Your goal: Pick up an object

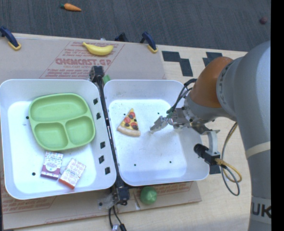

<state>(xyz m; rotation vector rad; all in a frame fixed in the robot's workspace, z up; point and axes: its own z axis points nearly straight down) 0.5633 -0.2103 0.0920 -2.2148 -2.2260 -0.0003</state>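
Camera view: the arm's bulk hides the right bin's [132,177] far-right wall, and the gripper [157,124] is small and blurred, its fingers appearing spread apart around nothing. The pizza slice [129,123] lies flat in the right bin's left half, just beside the divider, apart from the fingertips. Its long axis runs near vertical in frame, tip toward the top edge, crust toward the bottom.

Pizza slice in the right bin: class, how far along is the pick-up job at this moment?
Done: the gripper has reached into the right bin, beside the pizza slice. In hand: nothing; the slice lies flat on the bin floor, apart from the gripper. Left: closing in, grasping, lifting.
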